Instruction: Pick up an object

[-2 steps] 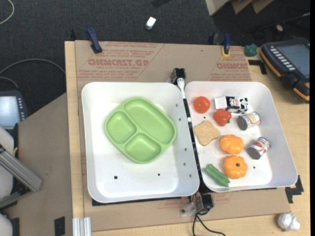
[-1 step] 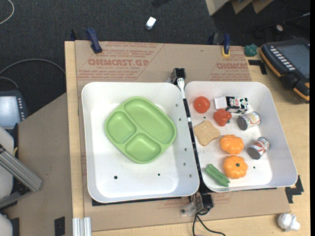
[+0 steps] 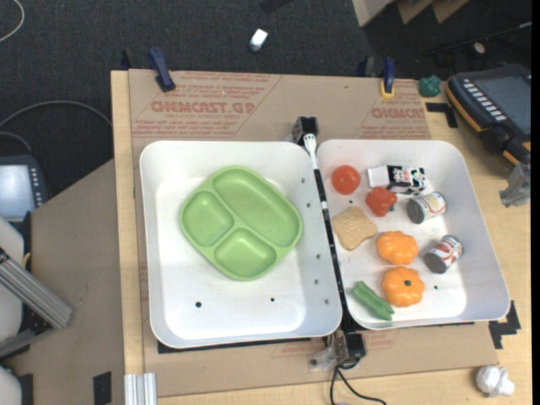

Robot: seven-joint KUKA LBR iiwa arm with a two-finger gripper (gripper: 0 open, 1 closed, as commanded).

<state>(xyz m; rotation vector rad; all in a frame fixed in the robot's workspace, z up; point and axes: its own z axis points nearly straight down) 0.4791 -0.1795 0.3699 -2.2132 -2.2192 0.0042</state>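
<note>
The bench [image 3: 211,99] is topped with brown printed cardboard, and a blue clamp [image 3: 160,68] grips its far edge near the left corner. The left bin [image 3: 169,310] carries a light green divided plate [image 3: 241,222], three compartments, lying flat near the bin's middle and a little toward its far side.

The two bins meet along a dark seam, and the right bin [image 3: 481,285] holds all the things there are to pick (toy food, by the look of it). Against its left edge lie a red tomato [image 3: 344,179] near the far corner, a tan slice of bread [image 3: 354,227] below it, and a green vegetable [image 3: 372,300] by the near edge, lying at a slant. Next comes a red pepper [image 3: 380,200], just beside the bread's far corner. In the middle an orange [image 3: 396,247] sits just above a small orange pumpkin [image 3: 403,286], the two almost touching. At the far side is a black and white carton [image 3: 405,177]. Toward the right edge two small cans lie on their sides: the upper can [image 3: 426,206] just below the carton, the lower can [image 3: 443,255] just beside the orange.

A second clamp [image 3: 387,78], yellow and blue, holds the bench's far edge above the right bin.
</note>
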